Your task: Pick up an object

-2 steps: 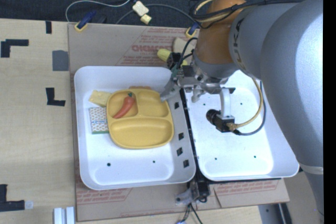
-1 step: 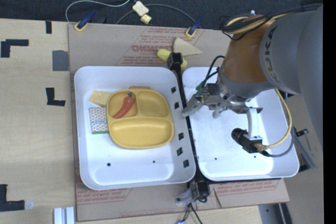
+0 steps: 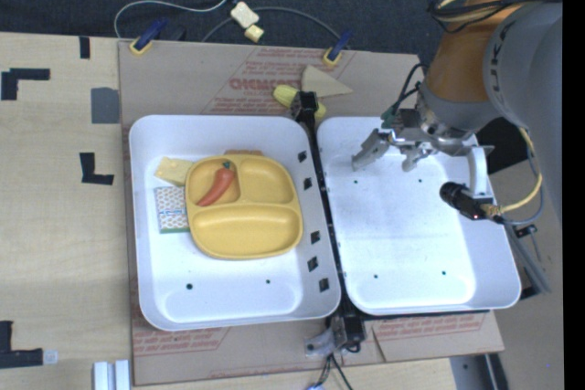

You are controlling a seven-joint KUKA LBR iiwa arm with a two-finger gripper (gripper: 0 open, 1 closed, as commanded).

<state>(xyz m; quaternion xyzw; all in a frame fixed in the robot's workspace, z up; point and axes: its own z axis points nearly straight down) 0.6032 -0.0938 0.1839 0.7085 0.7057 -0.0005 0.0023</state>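
The arm (image 3: 484, 59) reaches in from three o'clock, its orange band toward the top right; the gripper (image 3: 395, 151) hangs over the right bin (image 3: 420, 288), near that bin's twelve o'clock rim; its two fingers are spread apart, one (image 3: 368, 151) pointing toward nine o'clock, the other (image 3: 416, 157) shorter in view, and nothing lies between them. The left bin (image 3: 228, 301) sits just beside the right one, touching along a dark clipped seam; in it rests a yellow plate (image 3: 251, 228) with divided compartments, toward the bin's centre; a red pepper (image 3: 218, 184) lies tilted in the plate's ten o'clock compartment; a pale yellow wedge (image 3: 172, 169) lies at the plate's ten o'clock edge, partly tucked under it; a patterned sponge (image 3: 170, 208) lies at the plate's nine o'clock side, touching it. All of these are well apart from the gripper. Both bins rest on a cardboard sheet (image 3: 265, 78); a white cable (image 3: 206, 0) loops beyond the sheet at twelve o'clock.
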